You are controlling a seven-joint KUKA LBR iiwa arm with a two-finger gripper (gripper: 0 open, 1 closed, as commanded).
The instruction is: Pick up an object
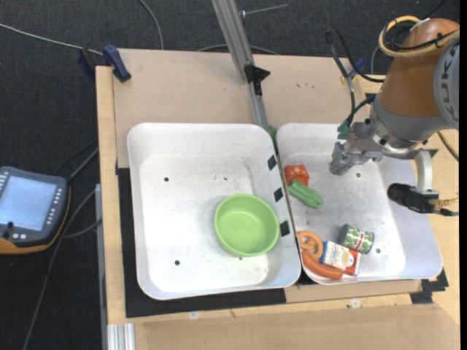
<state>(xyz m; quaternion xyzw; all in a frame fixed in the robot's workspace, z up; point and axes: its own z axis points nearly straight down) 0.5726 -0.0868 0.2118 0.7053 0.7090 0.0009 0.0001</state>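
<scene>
Two shallow white bins sit side by side on a tan tabletop (190,86), their inner rims touching along the middle. The left bin (157,159) holds a lime-green bowl (246,225), upright and open to the camera, lying toward the bin's right side, close to the shared rim. The right bin (405,246) holds several small things. A red piece (295,174) lies near the shared rim, with a green toy vegetable (306,195) touching it just below and angled toward the right. Farther down, at the bin's near edge, an orange curved toy (315,257) lies against the rim, a small printed carton (341,257) rests on or against it, and a small green-labelled can (358,238) lies on its side just beside the carton. The grey arm with its orange band reaches in from the right, and the gripper (343,165) hangs over the upper part of the right bin, to the right of the red piece and apart from it. Nothing shows between the fingers, and from this slant I cannot tell how far apart they stand. A slim metal pole (233,31) runs from the top of the view down to the place where the bins meet, and a handheld control pendant (29,208) with a screen lies on the dark floor to the left of the tabletop.
</scene>
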